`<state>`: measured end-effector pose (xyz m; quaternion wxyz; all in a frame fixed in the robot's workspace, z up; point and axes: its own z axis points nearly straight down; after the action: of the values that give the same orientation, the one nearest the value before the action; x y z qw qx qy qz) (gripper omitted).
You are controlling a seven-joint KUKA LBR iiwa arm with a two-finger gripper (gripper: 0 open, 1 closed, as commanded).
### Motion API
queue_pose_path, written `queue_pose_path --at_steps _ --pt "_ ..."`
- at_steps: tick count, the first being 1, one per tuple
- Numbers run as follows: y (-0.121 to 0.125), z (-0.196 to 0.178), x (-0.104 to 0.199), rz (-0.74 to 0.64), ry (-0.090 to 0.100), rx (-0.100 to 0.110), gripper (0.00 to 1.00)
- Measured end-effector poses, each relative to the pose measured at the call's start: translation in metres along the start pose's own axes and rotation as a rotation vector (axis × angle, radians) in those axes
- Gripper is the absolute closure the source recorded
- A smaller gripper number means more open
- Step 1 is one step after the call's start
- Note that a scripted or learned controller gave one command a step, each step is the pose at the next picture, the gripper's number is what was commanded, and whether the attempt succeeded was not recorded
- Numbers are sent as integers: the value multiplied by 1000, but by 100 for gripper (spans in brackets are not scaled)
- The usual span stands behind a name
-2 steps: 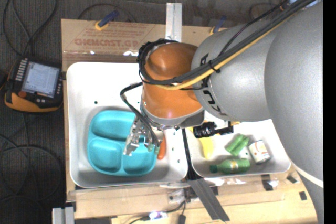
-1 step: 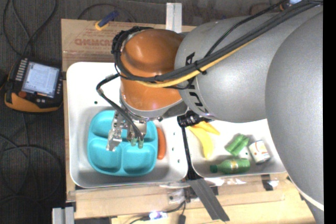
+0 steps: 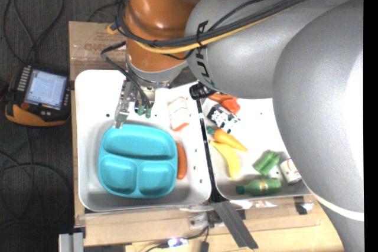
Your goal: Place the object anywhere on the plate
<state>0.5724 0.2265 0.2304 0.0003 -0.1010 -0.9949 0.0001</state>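
Left bin point(image 3: 88, 127): blue three-compartment plate point(image 3: 138, 161), orange sausage point(image 3: 181, 162), carton point(image 3: 178, 113). Right bin point(image 3: 260, 198): banana point(image 3: 229, 161), carrot point(image 3: 229, 140), green bottle point(image 3: 258, 187). Gripper point(image 3: 125, 108): closure cannot be told.

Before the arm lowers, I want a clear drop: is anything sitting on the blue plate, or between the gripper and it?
Nothing visible blocks it. The gripper hangs just above the far rim of the blue plate, whose compartments look bare. The sausage lies along the plate's right edge and the carton sits beyond it, both off to the side.
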Motion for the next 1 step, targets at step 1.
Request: queue_pose_path --at_steps 1 --pt "-70 24 45 79 0 0 100"
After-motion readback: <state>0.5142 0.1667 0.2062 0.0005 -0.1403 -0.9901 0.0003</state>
